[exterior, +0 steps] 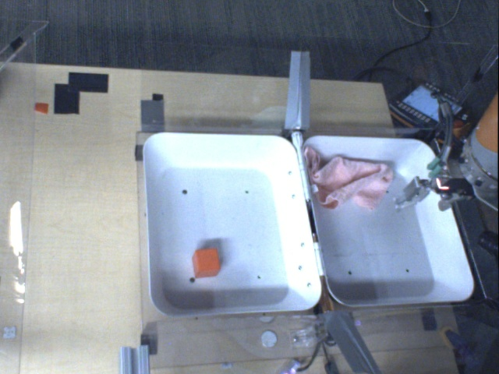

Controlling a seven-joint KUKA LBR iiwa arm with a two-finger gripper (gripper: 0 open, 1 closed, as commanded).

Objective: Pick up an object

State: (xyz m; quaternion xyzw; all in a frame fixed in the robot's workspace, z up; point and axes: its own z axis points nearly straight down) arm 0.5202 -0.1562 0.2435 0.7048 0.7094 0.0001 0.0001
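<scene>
Orange block (207, 262) low in left bin (164, 209); pink cloth (348, 181) bunched at top left of right bin (452, 287). Gripper (412, 194) just right of cloth, holding nothing, grip state unclear. Likely snag: pinching only a loose fold, cloth slipping free.

No legible text or labels.

A: Where is there room in the left bin (156, 209)?

B: Nearly all of its floor lies bare; just the orange block (207, 262) sits near the front, left of centre.

A: And the right bin (460, 283)?

B: The pink cloth (348, 181) crowds the back-left corner against the divider (298, 92). The gripper (413, 191) hangs just beside the cloth's right edge. The front half is open floor.
</scene>
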